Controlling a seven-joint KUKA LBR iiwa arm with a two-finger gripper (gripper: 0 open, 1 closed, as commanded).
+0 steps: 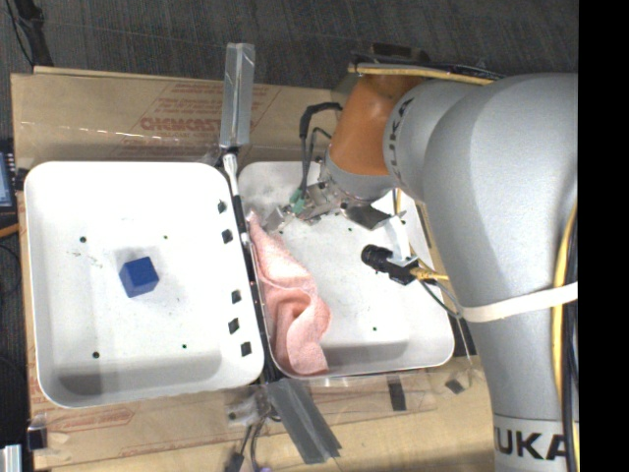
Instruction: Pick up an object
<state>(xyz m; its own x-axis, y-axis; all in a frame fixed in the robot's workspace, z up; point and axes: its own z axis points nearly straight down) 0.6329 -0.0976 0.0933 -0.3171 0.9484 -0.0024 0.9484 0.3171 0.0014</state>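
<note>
- The jaws hang low over the far end of the right bin (pixel 369 308), close to its far wall. They are small and blurred against the wrist, so we cannot tell whether they are wide or narrow. We see nothing held between them.
- Just left of the jaws and running away from them toward the near wall lies a pink cloth (pixel 292 308). It is rumpled and lies along the bin's left wall. Its far tip is the part nearest the jaws; whether it touches them we cannot tell.
- Behind the jaws, to the right, the orange band (pixel 362 131) leads into the grey arm (pixel 496 185), which covers that bin's right side.
- Well apart from the jaws, across the divide to the left, a blue cube (pixel 139 275) sits alone in the left bin (pixel 59 214), near the middle of the floor.
- Under both bins, a sheet of brown cardboard (pixel 118 116) shows beyond the far rims.
</note>
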